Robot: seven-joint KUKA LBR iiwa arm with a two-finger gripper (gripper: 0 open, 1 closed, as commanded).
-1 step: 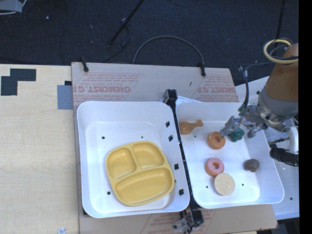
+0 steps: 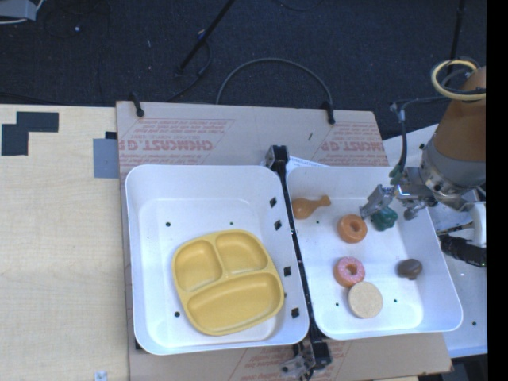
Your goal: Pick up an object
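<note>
My gripper [image 2: 379,206] hangs low over the back right part of the right bin [image 2: 444,308]. A small dark green object [image 2: 386,220] sits right at its tip, touching or just under it; I cannot tell whether it is held. To the left of the gripper lie an orange donut [image 2: 352,228] and an orange drumstick [image 2: 309,206]. Nearer the front are a pink donut [image 2: 349,271], a round beige cookie [image 2: 365,299] and a small grey-brown lump [image 2: 409,269].
A yellow divided plate [image 2: 228,281] lies in the left bin [image 2: 151,205]. A black divider [image 2: 287,236] runs between the two bins. Cables and the arm's orange wrist [image 2: 460,129] stand at the right edge.
</note>
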